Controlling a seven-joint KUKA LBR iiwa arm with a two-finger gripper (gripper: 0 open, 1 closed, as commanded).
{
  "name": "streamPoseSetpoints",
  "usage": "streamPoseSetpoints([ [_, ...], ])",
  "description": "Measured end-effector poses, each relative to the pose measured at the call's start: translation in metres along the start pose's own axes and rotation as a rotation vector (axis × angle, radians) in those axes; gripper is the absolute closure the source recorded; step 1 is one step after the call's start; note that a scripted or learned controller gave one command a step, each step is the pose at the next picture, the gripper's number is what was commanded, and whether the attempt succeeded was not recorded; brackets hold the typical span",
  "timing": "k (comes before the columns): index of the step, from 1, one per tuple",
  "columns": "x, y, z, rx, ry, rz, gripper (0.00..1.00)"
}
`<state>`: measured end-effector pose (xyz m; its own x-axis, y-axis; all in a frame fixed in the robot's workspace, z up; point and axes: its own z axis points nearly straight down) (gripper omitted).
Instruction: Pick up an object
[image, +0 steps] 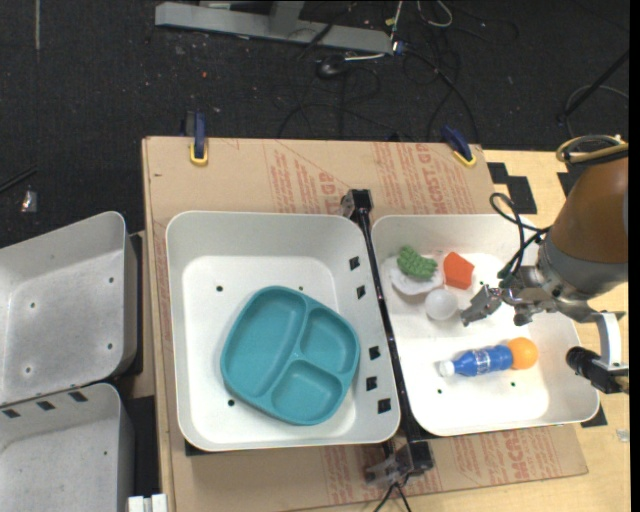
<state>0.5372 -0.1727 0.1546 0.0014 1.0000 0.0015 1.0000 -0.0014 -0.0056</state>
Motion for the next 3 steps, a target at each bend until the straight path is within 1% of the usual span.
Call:
streamPoseSetpoints([
  [1,-0.003,0.001,0.063,0.0,0.0,0.0,0.0],
  [2,-0.003,0.003,0.049,-0.006,-0.002,0.001,1.0],
  [3,0.003,0.002,-0.012,-0.011,-0.003,-0.004,1.0],
])
